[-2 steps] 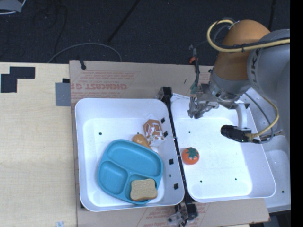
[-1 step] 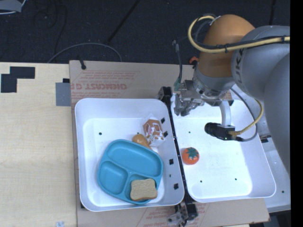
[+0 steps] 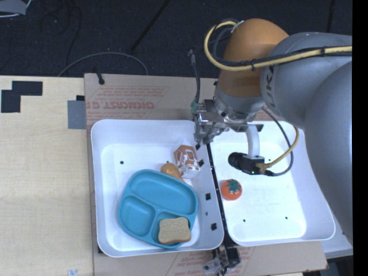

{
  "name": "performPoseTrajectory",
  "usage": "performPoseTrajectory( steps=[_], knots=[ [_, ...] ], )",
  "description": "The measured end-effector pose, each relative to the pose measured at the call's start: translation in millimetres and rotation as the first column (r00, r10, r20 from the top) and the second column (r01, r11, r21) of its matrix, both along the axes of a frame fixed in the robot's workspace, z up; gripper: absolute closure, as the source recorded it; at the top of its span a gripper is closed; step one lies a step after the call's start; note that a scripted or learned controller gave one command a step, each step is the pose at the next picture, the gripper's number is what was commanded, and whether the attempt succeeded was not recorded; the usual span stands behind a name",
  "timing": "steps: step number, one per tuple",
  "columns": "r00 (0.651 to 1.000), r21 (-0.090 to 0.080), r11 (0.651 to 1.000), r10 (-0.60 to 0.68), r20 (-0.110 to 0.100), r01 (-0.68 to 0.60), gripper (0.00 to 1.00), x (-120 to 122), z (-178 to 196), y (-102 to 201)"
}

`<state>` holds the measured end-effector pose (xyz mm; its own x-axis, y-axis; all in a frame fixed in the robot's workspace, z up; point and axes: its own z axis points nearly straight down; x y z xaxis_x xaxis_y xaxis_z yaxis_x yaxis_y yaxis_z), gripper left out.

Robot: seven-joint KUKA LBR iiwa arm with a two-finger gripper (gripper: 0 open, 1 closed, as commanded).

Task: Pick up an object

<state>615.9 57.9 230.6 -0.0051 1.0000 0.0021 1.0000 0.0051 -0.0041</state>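
Gripper [image 3: 202, 132] above left bin [image 3: 106, 154], near blue tray [image 3: 144, 203].

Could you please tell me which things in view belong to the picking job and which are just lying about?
Job:
gripper
small patterned box
brown piece
tomato toy
bread slice
blue divided plate

Lying about:
cardboard sheet
cables

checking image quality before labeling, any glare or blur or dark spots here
Camera view: the white bins are bright but keep detail; the blue tray and tomato look sharp; the claw is small and murky; the background above the bench is very dark.
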Motion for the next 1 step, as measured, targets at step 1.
performPoseTrajectory(
  steps=[1],
  knots=[
    [1.0, -0.002, 1.0, -0.001, 0.0, 0.001, 1.0, 3.5, -12.0, 48.6]
  ],
)
